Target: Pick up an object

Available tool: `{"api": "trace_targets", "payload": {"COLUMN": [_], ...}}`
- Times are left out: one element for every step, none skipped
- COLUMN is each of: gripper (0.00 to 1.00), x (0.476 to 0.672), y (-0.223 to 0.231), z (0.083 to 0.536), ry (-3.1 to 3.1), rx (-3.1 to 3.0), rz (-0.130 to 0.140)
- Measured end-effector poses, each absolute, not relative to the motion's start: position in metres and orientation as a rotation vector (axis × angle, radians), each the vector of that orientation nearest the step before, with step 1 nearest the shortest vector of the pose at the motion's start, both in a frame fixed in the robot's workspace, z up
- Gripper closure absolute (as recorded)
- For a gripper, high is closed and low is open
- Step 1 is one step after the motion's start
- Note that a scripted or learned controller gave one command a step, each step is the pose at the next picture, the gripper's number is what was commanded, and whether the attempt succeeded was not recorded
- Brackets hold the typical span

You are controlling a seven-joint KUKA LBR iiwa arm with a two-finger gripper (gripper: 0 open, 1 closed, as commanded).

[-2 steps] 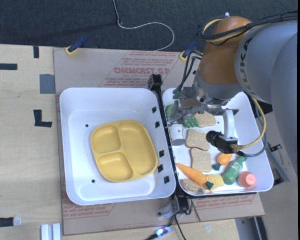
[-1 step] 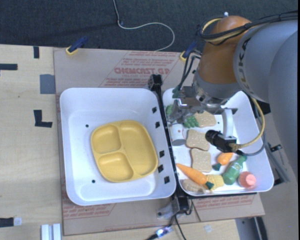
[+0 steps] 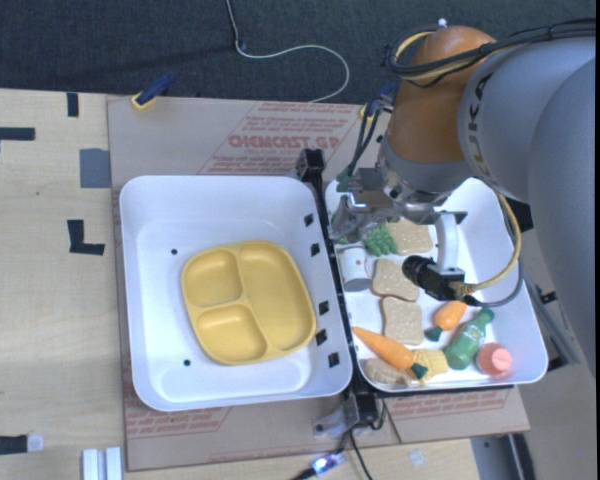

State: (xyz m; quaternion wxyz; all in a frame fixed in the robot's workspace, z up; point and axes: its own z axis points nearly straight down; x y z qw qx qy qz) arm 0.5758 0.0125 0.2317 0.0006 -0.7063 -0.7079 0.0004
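The right bin [image 3: 525, 313] holds several toy foods: a green leafy piece [image 3: 381, 240], slices of bread [image 3: 394, 279] [image 3: 402, 319], a carrot [image 3: 384, 347], a green bottle [image 3: 466, 340], a small orange piece [image 3: 449, 314] and a pink piece [image 3: 495, 360]. My gripper [image 3: 368, 218] hangs low over the far left corner of this bin, just above and left of the green leafy piece. The wrist hides its fingertips. Nothing shows between the fingers.
The left bin [image 3: 155, 218] holds a yellow divided plate [image 3: 248, 301]. The black divider clamps [image 3: 320, 268] run between the two bins. The big grey and orange arm [image 3: 480, 98] covers the far right of the bench. A white cable [image 3: 280, 53] lies behind.
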Motion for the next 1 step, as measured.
{"api": "trace_targets", "payload": {"gripper": [1.0], "x": [0.5739], "y": [0.0141], "z": [0.2154], "ry": [-2.221], "rx": [-2.219], "rz": [0.005]}}
